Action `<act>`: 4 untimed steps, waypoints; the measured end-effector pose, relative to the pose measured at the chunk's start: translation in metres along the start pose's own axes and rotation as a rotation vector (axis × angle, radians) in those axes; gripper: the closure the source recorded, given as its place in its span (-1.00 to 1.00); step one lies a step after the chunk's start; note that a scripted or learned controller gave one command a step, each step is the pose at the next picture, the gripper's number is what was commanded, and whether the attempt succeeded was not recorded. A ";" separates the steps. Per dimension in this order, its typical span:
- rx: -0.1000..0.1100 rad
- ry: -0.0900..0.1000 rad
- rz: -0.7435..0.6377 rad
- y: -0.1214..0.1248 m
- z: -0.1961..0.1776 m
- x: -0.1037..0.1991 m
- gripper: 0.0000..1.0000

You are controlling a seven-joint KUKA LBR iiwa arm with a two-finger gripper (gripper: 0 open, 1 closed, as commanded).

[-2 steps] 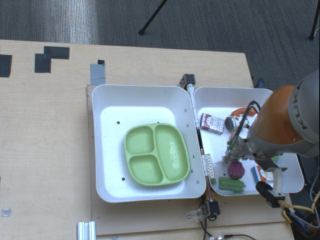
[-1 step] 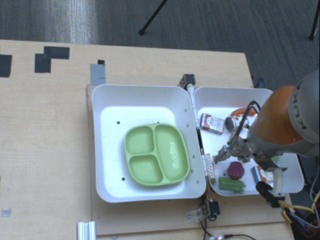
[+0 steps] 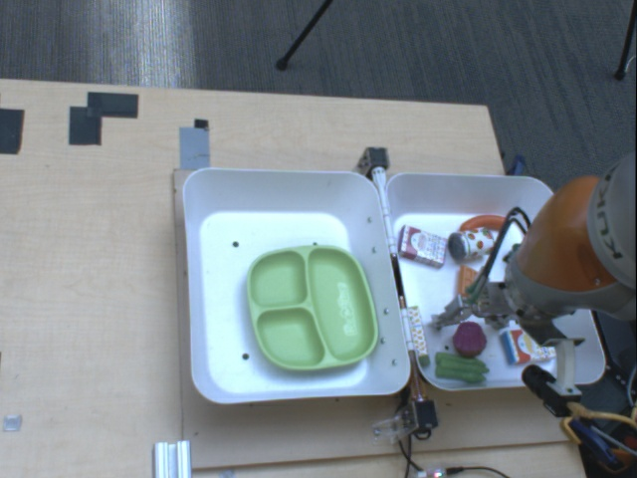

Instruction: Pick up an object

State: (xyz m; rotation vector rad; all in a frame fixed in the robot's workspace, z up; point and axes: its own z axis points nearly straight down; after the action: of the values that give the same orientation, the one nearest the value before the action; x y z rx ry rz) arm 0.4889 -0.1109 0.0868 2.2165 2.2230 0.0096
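Right bin (image 3: pixel 438 195): gripper (image 3: pixel 460 313) low over magenta ball (image 3: pixel 470 339), green vegetable (image 3: pixel 461 367) beside; jaws' state could not be told. Left bin (image 3: pixel 214 267): green divided plate (image 3: pixel 313 307).

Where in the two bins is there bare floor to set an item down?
Left bin: bare floor all around the green divided plate, widest toward the far wall. Right bin: crowded, with a carton, purple ball, green vegetable and the arm.

Divided plate (image 3: pixel 313 308) in left bin (image 3: pixel 214 207); carton (image 3: pixel 422 246), ball (image 3: pixel 470 339), pod (image 3: pixel 460 367) in right bin (image 3: pixel 438 189).
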 end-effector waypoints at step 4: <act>-0.010 -0.006 -0.002 0.003 -0.012 0.024 1.00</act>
State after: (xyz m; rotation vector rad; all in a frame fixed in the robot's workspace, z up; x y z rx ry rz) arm 0.4913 -0.0865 0.0984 2.2063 2.2169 0.0138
